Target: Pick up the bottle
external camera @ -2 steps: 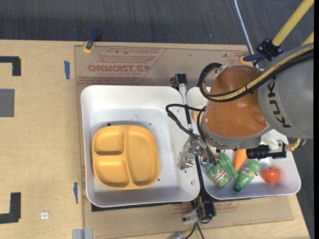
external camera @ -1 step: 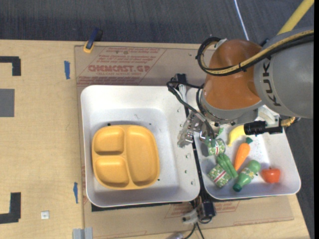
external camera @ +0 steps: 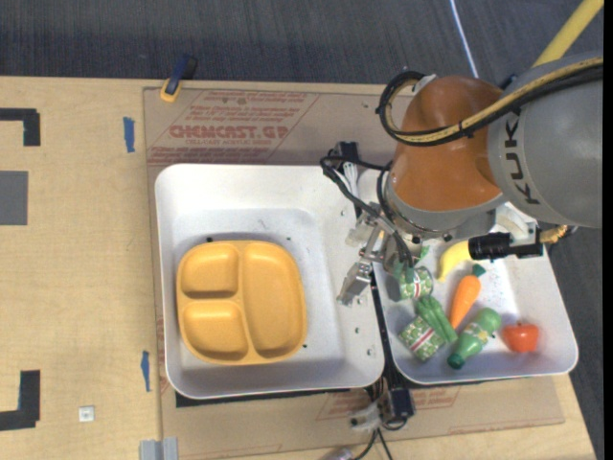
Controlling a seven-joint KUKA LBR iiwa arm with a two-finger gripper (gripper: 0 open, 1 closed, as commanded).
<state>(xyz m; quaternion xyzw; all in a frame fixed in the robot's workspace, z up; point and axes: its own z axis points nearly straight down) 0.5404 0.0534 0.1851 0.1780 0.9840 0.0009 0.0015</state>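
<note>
Camera view from above shows the two-finger gripper (external camera: 369, 262) over the inner edge of the right white bin (external camera: 560, 353), but whether it is spread or closed on anything cannot be told at this size. Just right of it lie a patterned green-and-white can (external camera: 414, 281) and a second one (external camera: 419, 334), a green cucumber-like piece (external camera: 436, 316), an orange plastic carrot (external camera: 464, 298) and a red tomato (external camera: 521, 336). The small green plastic bottle (external camera: 473, 337) lies on its side between carrot and tomato. It looks light, stiff and smooth, likely to roll; taking it across the body seems safest. A yellow compartment tray (external camera: 241, 300) sits in the left white bin (external camera: 192, 199).
</note>
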